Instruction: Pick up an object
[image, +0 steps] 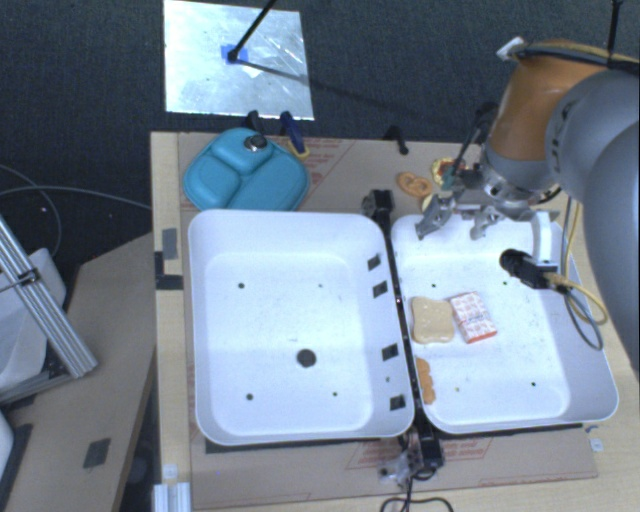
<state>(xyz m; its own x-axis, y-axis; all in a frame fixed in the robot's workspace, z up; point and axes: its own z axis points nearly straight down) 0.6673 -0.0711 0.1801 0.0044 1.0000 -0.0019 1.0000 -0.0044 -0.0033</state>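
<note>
The right bin (560, 390) holds a beige slice of toast (432, 320) and, touching its right side, a red and white packet (472, 317). A small orange biscuit (425, 381) lies against that bin's left wall. My gripper (454, 222) hangs over the bin's far edge, above and behind the toast. It is open, its two fingers spread with nothing between them.
In the left bin (220, 250) lies a small dark disc (306, 357). A teal divided plate (245, 172) sits on the bench behind that bin. Two orange pretzel-like pieces (412, 183) lie behind the right bin. Black clips (385, 290) line the seam between the bins.
</note>
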